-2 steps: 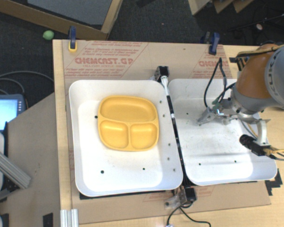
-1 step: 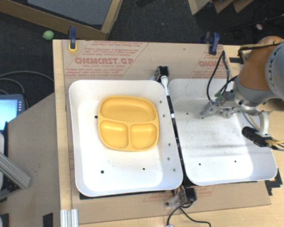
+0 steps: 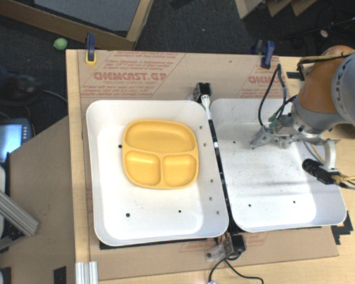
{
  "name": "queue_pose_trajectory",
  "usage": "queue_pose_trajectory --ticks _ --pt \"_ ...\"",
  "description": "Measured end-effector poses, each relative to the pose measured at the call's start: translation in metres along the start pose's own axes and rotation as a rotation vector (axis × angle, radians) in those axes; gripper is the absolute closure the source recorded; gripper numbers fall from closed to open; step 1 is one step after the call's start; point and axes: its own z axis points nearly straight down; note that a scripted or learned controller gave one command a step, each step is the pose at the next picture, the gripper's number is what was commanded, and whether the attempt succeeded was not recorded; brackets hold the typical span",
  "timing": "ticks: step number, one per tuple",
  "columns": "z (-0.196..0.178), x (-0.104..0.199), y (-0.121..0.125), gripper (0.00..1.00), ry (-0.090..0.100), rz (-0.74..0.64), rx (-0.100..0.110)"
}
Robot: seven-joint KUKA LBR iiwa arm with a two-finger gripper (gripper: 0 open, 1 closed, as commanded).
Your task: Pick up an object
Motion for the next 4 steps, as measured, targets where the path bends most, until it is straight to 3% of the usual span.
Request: queue_pose_trajectory --ticks 1,2,3,4 --pt "0.000 0.000 0.000 0.00 0.000 0.000 0.000" --pt "-0.001 0.025 0.065 0.00 0.000 -0.003 -0.006" --pt "-0.001 0.066 -0.044 0.00 0.003 0.004 0.010" --pt "0.000 0.065 -0.040 0.00 0.002 0.002 0.002"
